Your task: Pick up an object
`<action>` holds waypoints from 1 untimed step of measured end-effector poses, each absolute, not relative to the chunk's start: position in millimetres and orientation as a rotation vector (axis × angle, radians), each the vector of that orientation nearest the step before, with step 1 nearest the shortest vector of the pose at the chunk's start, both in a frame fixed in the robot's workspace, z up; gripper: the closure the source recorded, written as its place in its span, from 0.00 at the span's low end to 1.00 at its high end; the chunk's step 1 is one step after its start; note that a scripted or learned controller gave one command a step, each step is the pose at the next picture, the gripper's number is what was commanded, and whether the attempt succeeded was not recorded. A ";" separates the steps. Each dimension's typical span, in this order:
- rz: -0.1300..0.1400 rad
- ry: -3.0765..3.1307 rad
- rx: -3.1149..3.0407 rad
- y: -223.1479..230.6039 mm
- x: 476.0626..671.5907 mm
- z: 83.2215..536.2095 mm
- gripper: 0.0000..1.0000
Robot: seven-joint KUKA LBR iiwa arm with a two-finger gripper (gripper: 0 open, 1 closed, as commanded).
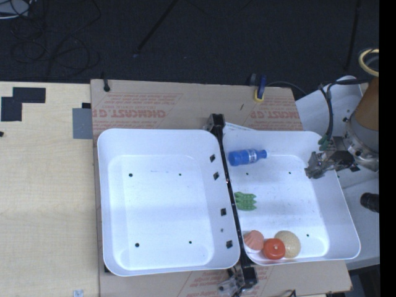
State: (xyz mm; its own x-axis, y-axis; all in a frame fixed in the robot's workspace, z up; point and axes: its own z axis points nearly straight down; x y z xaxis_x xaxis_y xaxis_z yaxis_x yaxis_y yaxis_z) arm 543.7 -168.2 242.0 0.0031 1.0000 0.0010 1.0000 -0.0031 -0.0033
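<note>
The gripper [317, 166] is hovering at the right bin's [337, 193] upper right edge, holding nothing, finger spacing indiscernible, while the blue bottle [246, 157] is lying upper left, probably light, rigid and slippery, best gripped across its body.

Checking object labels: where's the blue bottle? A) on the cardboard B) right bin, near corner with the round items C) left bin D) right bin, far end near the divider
D: the blue bottle lies on its side at the right bin's far end, close to the divider.
</note>
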 end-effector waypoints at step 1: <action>0.004 -2.223 -2.220 -205.3 605.3 159.9 1.00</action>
State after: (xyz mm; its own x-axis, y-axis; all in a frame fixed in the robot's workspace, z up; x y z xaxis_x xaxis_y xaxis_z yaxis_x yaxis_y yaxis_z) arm 605.3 -205.3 159.9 -0.0012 1.0000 -0.0020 1.0000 0.0012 -0.0017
